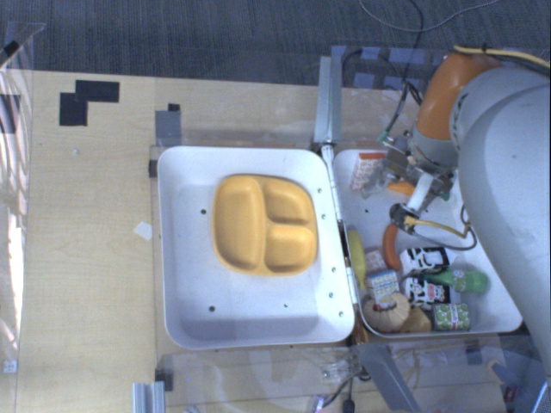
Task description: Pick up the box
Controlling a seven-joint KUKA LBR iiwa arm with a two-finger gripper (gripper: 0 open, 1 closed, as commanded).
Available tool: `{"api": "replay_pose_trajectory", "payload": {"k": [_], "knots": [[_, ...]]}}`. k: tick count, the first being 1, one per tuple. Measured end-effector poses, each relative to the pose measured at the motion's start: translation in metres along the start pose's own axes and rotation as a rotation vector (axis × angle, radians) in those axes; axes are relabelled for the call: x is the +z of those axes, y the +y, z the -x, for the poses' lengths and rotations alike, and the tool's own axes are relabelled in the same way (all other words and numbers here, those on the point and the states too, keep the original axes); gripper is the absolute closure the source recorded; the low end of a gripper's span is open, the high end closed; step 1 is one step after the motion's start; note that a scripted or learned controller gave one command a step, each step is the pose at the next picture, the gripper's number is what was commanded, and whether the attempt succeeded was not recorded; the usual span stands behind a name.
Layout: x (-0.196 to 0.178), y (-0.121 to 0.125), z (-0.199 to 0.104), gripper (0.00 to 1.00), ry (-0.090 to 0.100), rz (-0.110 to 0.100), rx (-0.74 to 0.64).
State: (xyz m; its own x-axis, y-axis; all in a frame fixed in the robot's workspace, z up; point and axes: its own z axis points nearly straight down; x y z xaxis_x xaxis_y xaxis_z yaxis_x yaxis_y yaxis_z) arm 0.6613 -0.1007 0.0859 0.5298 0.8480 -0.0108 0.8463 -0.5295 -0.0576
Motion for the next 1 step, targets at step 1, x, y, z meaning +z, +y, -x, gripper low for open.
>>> {"api": "replay_pose_trajectory", "payload": {"k": [1], "knots": [[0.0001,0.0001,0.0001,0.0,-0.001,0.001,0.0]]}}
